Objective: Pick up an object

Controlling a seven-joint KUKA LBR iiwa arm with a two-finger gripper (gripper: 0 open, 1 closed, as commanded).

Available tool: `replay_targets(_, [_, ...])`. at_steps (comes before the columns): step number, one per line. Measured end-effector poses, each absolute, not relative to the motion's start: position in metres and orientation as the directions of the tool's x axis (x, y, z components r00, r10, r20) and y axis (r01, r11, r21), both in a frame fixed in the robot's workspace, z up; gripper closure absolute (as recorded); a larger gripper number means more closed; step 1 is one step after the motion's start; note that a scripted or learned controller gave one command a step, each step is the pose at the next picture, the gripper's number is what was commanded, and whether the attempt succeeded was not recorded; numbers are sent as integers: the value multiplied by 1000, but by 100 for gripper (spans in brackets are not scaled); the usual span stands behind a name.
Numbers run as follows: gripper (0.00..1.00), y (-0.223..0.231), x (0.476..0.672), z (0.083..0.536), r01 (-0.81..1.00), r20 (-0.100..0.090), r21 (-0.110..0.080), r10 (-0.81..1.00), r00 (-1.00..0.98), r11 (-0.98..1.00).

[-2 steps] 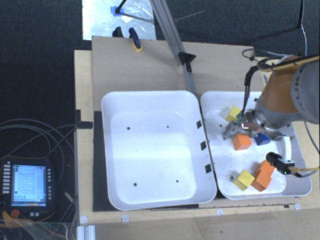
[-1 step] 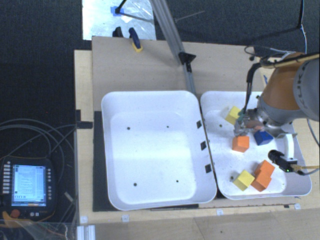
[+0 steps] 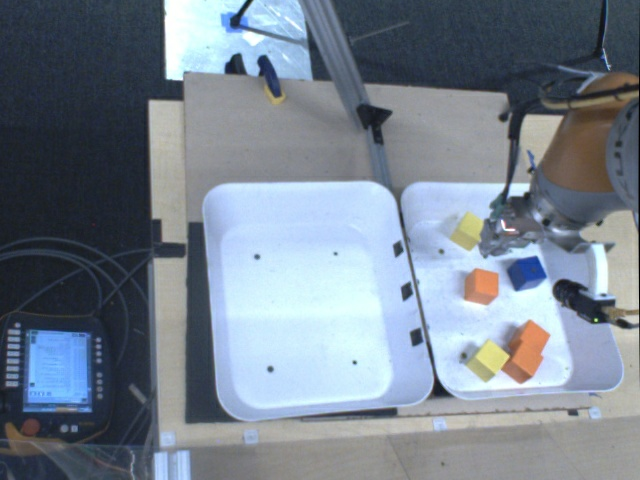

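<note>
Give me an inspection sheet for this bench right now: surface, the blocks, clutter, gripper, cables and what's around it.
Surface: tan bench bearing a left bin and a right bin, side by side.
Job's things: all in the right bin: yellow block by the gripper, orange block, blue block, second yellow block touching two orange blocks near the front.
Clutter: blue-and-yellow clamp at the bench's back edge.
Gripper: gripper low over the right bin beside the yellow block; finger state unclear.
Cables: loose cables on the floor, left.
Surroundings: dark carpet, teach pendant at lower left.
</note>
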State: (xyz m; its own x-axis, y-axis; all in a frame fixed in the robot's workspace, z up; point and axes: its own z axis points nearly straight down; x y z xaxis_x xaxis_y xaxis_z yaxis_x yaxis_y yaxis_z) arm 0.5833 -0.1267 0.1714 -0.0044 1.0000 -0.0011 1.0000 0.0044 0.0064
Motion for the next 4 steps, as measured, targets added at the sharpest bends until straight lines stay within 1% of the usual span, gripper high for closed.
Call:
replay_targets(1, [100,-126,584,215,1000,-1,7,1000,-5,5])
replay_targets(2, [100,-126,585,228,1000,-1,4,1000,-5,5])
replay_targets(3, [100,-66,567,235,1000,2,1,1000,-11,11])
replay_targets(4, [100,-20,552,228,1000,2,0,1000,-10,10])
